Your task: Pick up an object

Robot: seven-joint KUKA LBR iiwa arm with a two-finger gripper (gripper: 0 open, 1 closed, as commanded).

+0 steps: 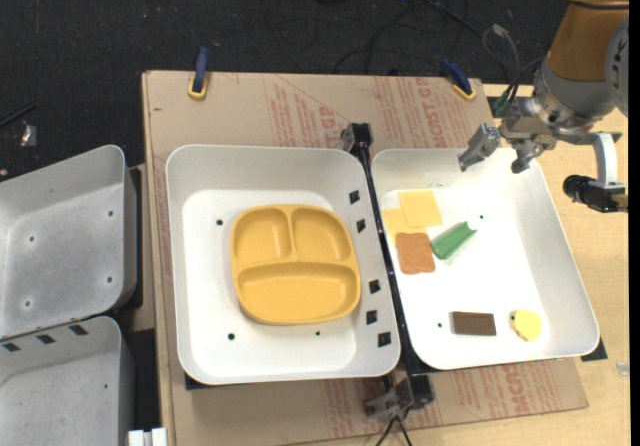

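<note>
Two white bins sit side by side on a brown board [300, 104]. The left bin [190, 184] holds a yellow plate [296, 264] with three parts. The plate lies flat in the middle of that bin.

The right bin [560, 264] holds five small things. A yellow square [420, 207] lies near the bin's 11 o'clock side. Just below it, toward 7 o'clock, is an orange-brown block [415, 253]. A green piece [453, 240] lies tilted right beside that block, at its 2 o'clock. Down near the bin's 6 o'clock edge is a dark brown block [473, 323]. A small round yellow thing [526, 325] sits just at its 3 o'clock side.

The arm [590, 34] comes in from the top right. Its gripper [500, 152] hangs over the bin's 12 o'clock edge. The two fingers [478, 148] are spread apart with nothing between them. The gripper is well apart from all five small things.
</note>
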